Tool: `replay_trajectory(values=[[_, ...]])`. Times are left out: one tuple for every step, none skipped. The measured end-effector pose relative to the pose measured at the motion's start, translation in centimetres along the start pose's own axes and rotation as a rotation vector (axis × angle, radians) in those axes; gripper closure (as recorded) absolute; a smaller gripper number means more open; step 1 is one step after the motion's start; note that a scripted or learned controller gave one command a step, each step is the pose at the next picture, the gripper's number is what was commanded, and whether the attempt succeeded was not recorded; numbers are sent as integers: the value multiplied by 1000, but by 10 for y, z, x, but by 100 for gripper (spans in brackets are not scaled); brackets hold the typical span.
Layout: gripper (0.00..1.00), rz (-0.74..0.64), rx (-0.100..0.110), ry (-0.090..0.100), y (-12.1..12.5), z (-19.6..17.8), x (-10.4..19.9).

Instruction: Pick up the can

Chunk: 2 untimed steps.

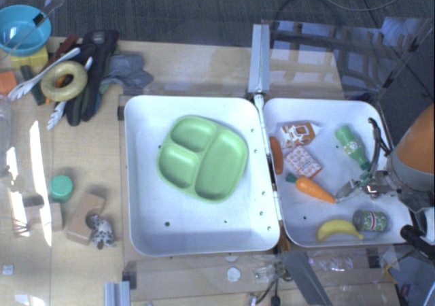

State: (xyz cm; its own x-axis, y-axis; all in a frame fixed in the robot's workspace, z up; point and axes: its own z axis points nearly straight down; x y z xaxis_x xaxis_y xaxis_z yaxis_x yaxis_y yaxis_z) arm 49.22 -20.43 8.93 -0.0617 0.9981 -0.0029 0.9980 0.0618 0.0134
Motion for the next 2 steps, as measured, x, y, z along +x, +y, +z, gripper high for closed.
replay_trajectory(values=[[0, 24, 6, 0, -3, -18, -1], [0, -2, 1, 0, -1, 0, 0]])
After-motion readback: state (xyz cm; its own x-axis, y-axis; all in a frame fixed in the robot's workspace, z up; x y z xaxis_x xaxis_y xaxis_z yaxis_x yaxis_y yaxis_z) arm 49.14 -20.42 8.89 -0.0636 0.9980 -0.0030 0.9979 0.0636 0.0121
